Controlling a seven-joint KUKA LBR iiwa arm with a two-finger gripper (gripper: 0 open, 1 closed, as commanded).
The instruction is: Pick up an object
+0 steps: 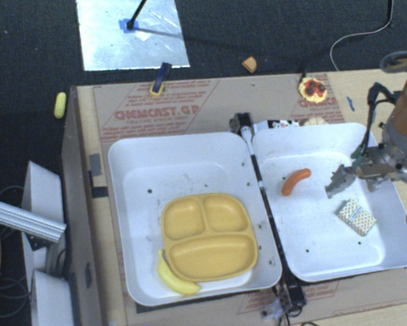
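In the right bin (320, 262) lie an orange-red sausage (295, 180) and a small white patterned block (357, 216). My gripper (340, 181) hangs over that bin, to the right of the sausage and just above-left of the block, its grey fingers spread apart with nothing between them. The arm comes in from the right edge. The left bin (139, 165) holds a yellow divided plate (209, 235) and a yellow banana (173, 278) tucked against the plate's lower left side.
Outside the bins, a small pizza-like toy (313, 88) rests on the bench behind the right bin. A yellow piece (60, 104) and a brown piece (250, 64) lie on the dark floor. A central divider (256, 175) separates the bins.
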